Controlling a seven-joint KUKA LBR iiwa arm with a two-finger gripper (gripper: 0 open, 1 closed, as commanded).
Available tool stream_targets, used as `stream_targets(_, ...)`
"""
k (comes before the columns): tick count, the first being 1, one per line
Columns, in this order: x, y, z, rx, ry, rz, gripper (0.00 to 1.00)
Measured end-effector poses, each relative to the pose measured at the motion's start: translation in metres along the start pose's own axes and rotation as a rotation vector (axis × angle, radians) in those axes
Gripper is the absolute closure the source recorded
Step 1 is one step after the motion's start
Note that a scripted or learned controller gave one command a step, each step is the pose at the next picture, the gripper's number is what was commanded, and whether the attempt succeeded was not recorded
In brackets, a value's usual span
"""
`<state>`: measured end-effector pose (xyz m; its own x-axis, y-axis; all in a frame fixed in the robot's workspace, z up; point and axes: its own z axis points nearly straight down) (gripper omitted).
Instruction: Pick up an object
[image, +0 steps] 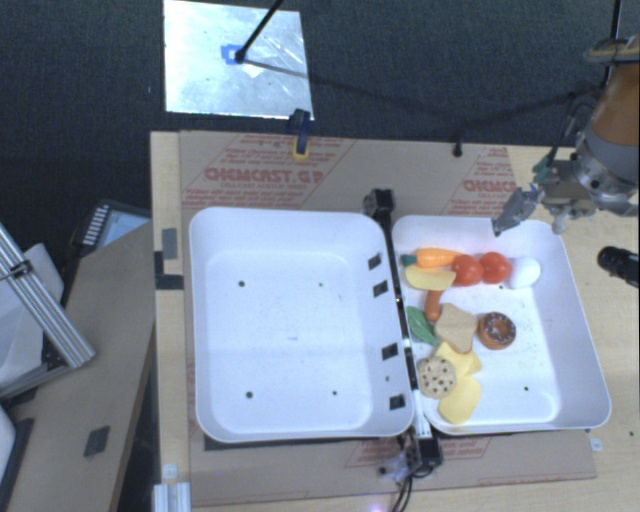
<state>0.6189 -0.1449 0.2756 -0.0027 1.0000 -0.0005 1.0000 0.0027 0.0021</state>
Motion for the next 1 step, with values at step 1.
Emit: stream_targets(1,0.0559,-0.0107,0.1985,0.01,0.004,-0.002,0.0)
